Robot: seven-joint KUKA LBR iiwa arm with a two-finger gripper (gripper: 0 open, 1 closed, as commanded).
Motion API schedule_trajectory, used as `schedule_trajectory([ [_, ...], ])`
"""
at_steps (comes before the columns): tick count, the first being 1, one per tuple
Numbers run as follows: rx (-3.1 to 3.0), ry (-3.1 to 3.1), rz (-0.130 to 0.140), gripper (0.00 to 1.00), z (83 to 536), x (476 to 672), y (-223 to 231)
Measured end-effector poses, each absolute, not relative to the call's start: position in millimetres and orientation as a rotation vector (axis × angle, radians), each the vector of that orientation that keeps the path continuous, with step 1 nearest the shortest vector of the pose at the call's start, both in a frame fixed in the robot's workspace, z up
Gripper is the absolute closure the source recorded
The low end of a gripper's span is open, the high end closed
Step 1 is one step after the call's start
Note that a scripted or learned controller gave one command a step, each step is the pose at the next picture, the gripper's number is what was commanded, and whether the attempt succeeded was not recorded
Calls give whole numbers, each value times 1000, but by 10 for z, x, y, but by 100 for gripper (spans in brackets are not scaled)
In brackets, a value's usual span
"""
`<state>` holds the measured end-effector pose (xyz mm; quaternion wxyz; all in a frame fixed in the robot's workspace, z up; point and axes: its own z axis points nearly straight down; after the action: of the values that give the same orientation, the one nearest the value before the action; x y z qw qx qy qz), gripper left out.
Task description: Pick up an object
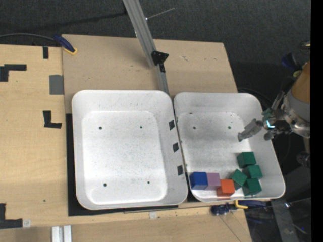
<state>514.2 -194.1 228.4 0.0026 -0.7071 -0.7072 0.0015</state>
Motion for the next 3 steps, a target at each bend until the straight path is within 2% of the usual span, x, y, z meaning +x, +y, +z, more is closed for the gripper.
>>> schedule_trajectory([
  [1,-2218,-2222,1,0,2308,5152,-1940],
  [3,-2219,-2221,2,0,1112,5204,-2000],
])
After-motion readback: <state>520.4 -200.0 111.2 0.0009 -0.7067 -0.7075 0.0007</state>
